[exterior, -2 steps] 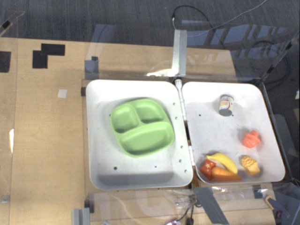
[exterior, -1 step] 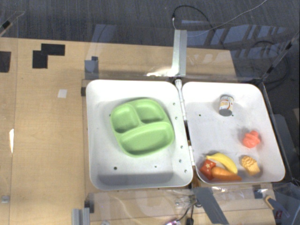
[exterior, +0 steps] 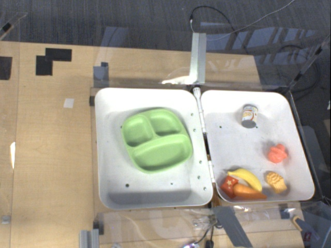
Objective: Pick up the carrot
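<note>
The carrot [exterior: 249,192] is a short orange piece lying flat at the front edge of the right bin [exterior: 227,112]. It touches a yellow banana [exterior: 246,178] just behind it and a red strawberry-like piece [exterior: 228,184] at its left end.
In the right bin also lie a tan pastry-like piece [exterior: 275,181], a red-orange fruit [exterior: 277,153] and a small can [exterior: 249,115] near the back. The left bin [exterior: 108,118] holds a green divided plate [exterior: 156,139]. A metal post [exterior: 198,58] stands behind the bins.
</note>
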Robot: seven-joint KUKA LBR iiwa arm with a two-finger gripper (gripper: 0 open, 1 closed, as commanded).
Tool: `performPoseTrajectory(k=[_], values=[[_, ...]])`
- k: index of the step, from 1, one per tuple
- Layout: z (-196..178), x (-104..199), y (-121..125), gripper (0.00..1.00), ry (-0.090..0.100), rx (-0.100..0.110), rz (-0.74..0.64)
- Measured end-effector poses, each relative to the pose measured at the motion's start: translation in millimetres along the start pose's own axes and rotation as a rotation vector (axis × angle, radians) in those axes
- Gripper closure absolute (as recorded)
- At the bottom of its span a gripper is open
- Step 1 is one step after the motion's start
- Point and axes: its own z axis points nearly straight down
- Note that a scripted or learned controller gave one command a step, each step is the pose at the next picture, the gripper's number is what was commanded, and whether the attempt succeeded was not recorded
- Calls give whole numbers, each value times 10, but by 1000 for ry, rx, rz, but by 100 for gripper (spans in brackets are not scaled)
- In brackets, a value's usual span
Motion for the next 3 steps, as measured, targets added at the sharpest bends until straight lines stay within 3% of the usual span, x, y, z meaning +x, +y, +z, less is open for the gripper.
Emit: performPoseTrajectory(k=[1,2,3], values=[[-3,78,-20,0,0,-1,576],[844,651,-215,0,0,1,388],[-10,144,-141,0,2,-2,582]])
